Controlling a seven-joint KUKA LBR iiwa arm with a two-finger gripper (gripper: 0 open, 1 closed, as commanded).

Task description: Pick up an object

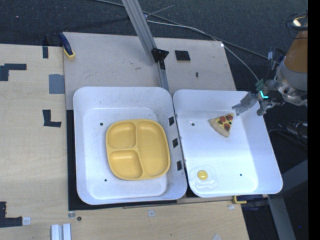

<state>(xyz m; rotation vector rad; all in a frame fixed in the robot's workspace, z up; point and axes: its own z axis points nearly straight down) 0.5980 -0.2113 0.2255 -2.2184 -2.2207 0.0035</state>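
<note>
The gripper (pixel 248 104) hangs over the top right corner of the right bin (pixel 260 154). The grey arm comes in from 3 o'clock, with its orange band high up at the right side. The fingers look like a thin grey piece that sticks out toward 9 o'clock. They are small and a bit blurry, so I cannot tell if they are spread or pressed together. Nothing sits between them.

The closest thing to pick up is the toy pizza slice (pixel 221 124). It lies flat on the white floor of the right bin, in the upper half. From the fingers it lies toward 8 o'clock, near but not touching. Its crust end points to about 8 o'clock and its pointed end, with the red dots, points to about 2 o'clock, up toward the fingers. So the slice is lined up almost along the way the fingers would travel.

A toy fried egg (pixel 203 176) lies lower in the same bin, near the bottom edge, well apart from the fingers, toward 7 o'clock.

In the left bin (pixel 85 149) sits a yellow divided plate (pixel 137 149) with three parts. It is far from the fingers, past the wall between the two bins.

I think the pizza slice is the easy pick. The fingers need to slide a little toward 8 o'clock and go down over it.
</note>
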